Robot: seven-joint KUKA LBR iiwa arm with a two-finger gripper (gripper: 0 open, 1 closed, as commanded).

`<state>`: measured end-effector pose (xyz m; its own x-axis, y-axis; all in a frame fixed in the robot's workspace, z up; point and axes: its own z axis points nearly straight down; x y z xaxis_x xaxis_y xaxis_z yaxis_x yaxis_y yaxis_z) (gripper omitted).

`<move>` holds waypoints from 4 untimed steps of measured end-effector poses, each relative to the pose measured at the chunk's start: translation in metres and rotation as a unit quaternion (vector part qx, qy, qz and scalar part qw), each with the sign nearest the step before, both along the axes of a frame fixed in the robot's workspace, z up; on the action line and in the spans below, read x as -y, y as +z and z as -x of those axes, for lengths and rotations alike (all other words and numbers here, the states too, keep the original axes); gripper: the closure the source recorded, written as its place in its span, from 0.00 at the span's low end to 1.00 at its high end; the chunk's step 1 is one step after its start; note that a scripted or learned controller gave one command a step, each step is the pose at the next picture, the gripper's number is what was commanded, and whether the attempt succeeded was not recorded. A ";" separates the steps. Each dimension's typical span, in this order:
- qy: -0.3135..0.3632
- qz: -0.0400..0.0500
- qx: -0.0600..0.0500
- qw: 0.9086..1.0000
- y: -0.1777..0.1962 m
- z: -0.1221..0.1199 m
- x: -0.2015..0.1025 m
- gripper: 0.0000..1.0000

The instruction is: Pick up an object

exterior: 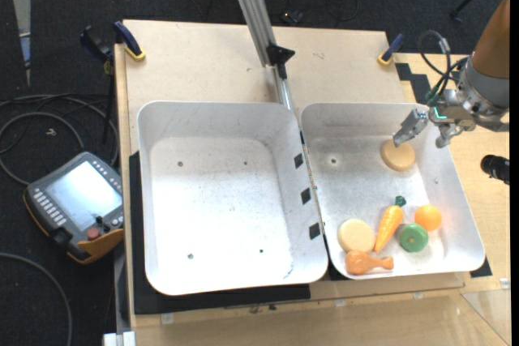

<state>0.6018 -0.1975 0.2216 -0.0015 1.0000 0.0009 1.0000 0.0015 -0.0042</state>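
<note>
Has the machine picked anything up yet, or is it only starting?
Nothing looks lifted yet: every toy lies in the right bin. The gripper hangs over the tan disc, one finger reaching toward it. Closing on it and lifting remain.

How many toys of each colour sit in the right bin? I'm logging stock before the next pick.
Tan or cream discs: 2
Orange carrot: 1
Orange ball: 1
Green round piece: 1
Orange drumstick-shaped piece: 1
Total: 6
</note>
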 end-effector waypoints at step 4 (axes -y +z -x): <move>-0.001 0.000 0.001 1.000 -0.128 -0.004 0.009 0.00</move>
